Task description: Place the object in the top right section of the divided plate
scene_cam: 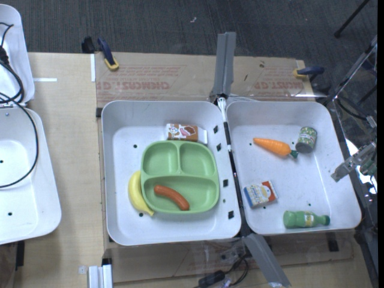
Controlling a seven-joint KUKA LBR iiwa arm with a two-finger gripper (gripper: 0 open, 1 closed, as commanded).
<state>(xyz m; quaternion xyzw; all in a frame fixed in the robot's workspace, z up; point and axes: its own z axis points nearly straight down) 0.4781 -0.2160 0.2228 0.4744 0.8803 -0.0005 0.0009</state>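
Gripper (354,164) hung at right bin's (336,218) edge, jaws' state indiscernible; divided plate (180,177) top-right section vacant, awaiting an object.

The plate's (180,176) top right section lies open, sausage (171,197) below.

On the wooden table (60,245), two shallow white plastic bins sit side by side, the left bin (114,179) and the right bin (327,122). Two blue clamps (108,54) (308,72) grip the brown cardboard sheet (162,75) behind them.
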